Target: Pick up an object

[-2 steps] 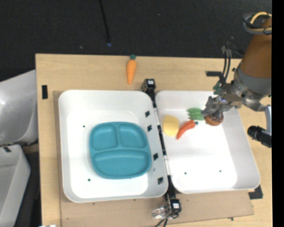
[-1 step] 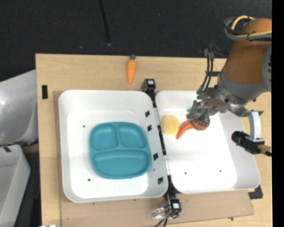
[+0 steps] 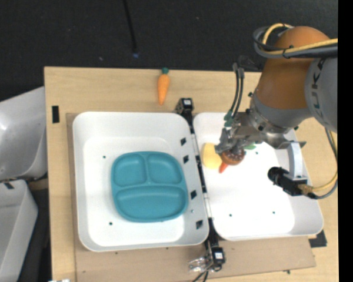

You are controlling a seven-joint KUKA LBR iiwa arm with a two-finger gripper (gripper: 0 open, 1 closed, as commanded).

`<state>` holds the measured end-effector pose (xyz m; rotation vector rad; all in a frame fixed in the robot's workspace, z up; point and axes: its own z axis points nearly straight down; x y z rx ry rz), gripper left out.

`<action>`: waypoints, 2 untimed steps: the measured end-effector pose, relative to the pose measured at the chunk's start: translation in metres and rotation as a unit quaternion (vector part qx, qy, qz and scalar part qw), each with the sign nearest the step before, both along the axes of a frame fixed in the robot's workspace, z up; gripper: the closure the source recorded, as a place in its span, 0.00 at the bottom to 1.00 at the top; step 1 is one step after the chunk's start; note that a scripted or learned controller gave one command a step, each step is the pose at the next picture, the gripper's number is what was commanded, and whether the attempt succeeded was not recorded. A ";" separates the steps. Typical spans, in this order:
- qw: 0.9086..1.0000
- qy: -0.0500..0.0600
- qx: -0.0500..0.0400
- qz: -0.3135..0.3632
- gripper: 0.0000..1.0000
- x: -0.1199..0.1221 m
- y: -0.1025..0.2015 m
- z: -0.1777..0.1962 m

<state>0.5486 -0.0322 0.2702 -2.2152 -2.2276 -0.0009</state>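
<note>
Two bins fill the middle of the frame, and the action sits in the right bin, close to its upper left corner. There the gripper hangs low over a small cluster of objects: a pale yellow rounded piece lies just to the picture-left of the gripper, touching or nearly touching it, and a small red-orange piece pokes out just below it, angled toward the lower left. A dark rounded shape sits right at the gripper's tip, but whether that belongs to the tool or is a separate object I cannot tell. Whether the jaws stand apart or together is hidden by the wrist and cabling, so I cannot tell that either, nor whether anything is caught.

The relation that matters, as I judge it: the yellow piece lies toward the divider between the bins, left of the tool, so a grasp on it would need a short shift leftward rather than a straight descent.

Elsewhere, a teal divided plate rests in the left bin, and a toy carrot lies on the wooden bench above the bins, well apart from the arm
</note>
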 end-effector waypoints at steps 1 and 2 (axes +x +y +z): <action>1.000 0.000 0.001 0.001 1.00 -0.001 0.050 -0.001; 1.000 0.001 0.001 0.001 1.00 -0.005 0.103 -0.006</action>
